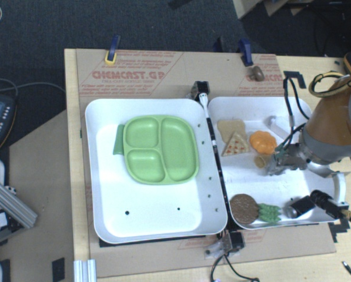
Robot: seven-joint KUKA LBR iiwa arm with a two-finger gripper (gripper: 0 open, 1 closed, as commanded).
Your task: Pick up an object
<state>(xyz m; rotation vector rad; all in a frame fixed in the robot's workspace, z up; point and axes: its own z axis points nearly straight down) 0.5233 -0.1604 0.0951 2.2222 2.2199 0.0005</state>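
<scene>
Dark carpet surrounds a plywood bench bearing two shallow white bins side by side. Left bin [104,175]: it holds a light green three-compartment plastic plate [161,149], resting flat toward the back.

Right bin [293,107]: from its left wall outward lie a tan toy bread slice [230,127], a wedge-shaped toy pizza slice [236,145] touching it on the near side, and a round orange toy fruit [262,141] just beside the wedge. At the near edge lie a brown round cookie-like disc [243,207] and a green leafy toy [269,212], touching.

The grey arm's gripper [279,161] sits low in the bin; whether it grips anything cannot be told.

Key relation: the orange fruit is probably the nearest candidate, lying just left of and slightly behind the gripper. The disc and leafy toy lie well apart, toward the near edge.
</scene>
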